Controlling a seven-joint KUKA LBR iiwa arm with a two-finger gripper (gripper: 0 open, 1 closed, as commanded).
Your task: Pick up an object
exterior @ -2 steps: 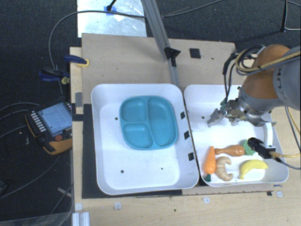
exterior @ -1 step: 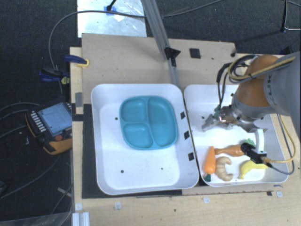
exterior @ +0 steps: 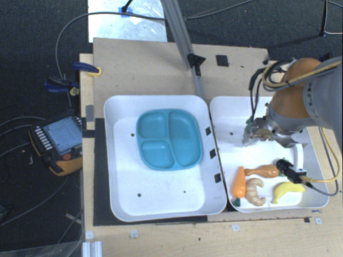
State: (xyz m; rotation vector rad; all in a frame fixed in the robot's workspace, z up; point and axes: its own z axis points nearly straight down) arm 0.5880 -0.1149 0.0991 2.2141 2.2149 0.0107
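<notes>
Over the right bin, reaching in from the right with wrist bent downward, end effector low above bare white floor; finger spacing impossible to tell. Below and right of it, near the front wall: carrot, orange gourd-shaped toy, tan curled piece, banana. Far left, in the other bin: blue divided plate.

One camera hangs above the bench and looks down on it at a slight slant, the far edge of the bench lying toward the top of the frame. It stands far enough off to take in both white bins whole: the left bin fills the lower middle of the frame, the right bin the lower right. Dark floor shows along the left side and across the top (cables trail over it). The arm enters from the right edge of the frame, seen from above.
</notes>
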